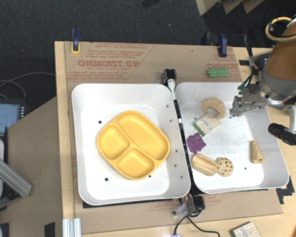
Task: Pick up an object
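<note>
The right bin (236, 179) holds several small items: a tan round bagel-like piece (213, 105), a green-and-white packet (207, 125), a purple grape cluster (195, 142), a tan cylinder (203, 164), a speckled cookie (225, 166) and a small tan stick (256, 152). My gripper (240, 105) hangs over the bin's upper right part, just right of the bagel-like piece and a little apart from it. Nothing shows between its fingers. The arm's orange band (285, 53) rises behind it.
The left bin (83, 132) carries a yellow three-compartment plate (133, 144). A green object (218, 72) lies on the cardboard beyond the right bin. Blue clamps (222, 46) stand at the board's far edge. A black part of the arm (286, 132) overhangs the right bin's right rim.
</note>
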Tool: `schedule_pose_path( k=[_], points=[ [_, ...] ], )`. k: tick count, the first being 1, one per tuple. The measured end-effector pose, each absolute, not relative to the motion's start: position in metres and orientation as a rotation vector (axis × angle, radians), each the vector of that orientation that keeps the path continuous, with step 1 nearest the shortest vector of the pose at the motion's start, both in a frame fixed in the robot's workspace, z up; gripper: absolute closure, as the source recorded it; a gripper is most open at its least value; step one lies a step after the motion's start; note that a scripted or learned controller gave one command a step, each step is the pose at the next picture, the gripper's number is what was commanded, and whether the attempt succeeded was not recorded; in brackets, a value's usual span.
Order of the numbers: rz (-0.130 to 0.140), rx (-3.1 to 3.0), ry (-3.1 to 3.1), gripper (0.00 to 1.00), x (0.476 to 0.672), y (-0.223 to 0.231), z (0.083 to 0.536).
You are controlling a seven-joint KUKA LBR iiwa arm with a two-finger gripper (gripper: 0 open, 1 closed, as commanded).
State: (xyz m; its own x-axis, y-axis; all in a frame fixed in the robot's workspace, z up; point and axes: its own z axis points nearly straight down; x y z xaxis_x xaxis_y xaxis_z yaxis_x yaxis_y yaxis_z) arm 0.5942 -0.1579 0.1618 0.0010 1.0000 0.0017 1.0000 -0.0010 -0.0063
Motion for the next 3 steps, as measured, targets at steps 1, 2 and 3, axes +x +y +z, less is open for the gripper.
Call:
schedule_pose_path(
  k=[1, 2, 3],
  points=[
    [0.004, -2.221, -2.215, 1.00, 0.549, -0.187, 0.148],
    [0.002, -2.217, -2.220, 1.00, 0.535, -0.142, 0.156],
    [0.001, -2.219, -2.220, 0.00, 0.535, -0.143, 0.155]
  ],
)
